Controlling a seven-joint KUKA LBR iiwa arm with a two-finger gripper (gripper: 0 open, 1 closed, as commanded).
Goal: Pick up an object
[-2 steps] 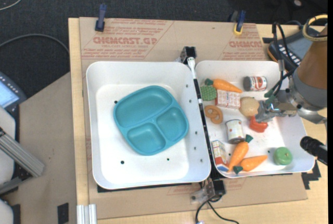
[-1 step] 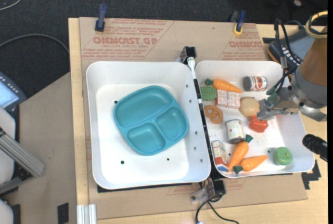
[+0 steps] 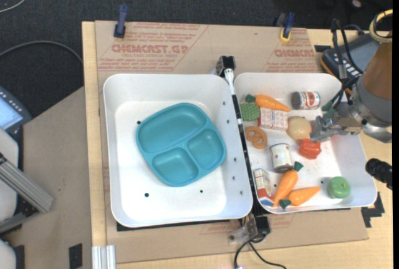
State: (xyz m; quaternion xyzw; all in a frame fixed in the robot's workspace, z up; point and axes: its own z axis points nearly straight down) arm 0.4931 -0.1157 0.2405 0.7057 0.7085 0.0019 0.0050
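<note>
Red tomato (image 3: pixel 310 148): small, round, glossy, in right bin (image 3: pixel 355 155). Gripper (image 3: pixel 322 128) right above, touching; finger gap can't tell.

Red print on the cardboard sheet (image 3: pixel 187 43) — seemingly "CHEMCAST GP" — repeated.

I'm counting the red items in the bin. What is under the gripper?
A red tomato-like object lies just below the gripper, beside a pale potato-like object in the right bin. The gripper covers the red object's top edge, so contact cannot be judged.
</note>
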